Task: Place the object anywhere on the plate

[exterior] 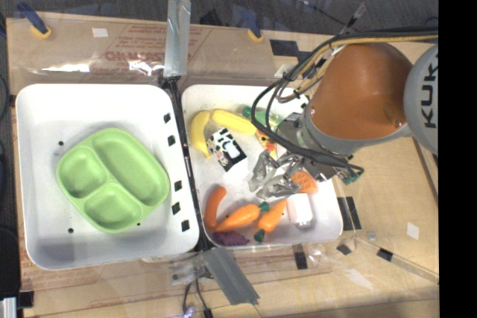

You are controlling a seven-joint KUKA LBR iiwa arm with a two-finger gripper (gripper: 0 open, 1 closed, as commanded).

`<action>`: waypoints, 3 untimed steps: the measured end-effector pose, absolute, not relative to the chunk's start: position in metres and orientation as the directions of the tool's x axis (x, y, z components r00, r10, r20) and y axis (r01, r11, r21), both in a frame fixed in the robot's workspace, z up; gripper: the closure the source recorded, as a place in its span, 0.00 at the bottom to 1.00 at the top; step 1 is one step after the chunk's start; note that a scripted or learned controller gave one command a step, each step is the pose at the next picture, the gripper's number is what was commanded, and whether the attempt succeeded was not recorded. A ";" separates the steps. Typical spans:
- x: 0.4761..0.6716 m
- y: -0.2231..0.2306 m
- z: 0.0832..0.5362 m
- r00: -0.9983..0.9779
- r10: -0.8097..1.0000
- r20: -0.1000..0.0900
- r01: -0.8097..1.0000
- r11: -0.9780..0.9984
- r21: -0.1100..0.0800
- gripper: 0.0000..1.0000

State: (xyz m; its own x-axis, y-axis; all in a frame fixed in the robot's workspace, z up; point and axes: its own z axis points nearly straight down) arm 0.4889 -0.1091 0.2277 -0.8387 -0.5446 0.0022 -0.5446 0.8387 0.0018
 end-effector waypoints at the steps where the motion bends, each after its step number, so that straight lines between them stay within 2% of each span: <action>1: 0.515 -0.115 0.220 -0.929 -0.371 -0.003 -0.371 0.929 -0.001 1.00; 2: 0.490 -0.116 0.262 -0.944 -0.331 -0.004 -0.331 0.944 -0.003 1.00; 3: 0.504 -0.128 0.246 -0.960 -0.279 -0.002 -0.279 0.960 -0.002 1.00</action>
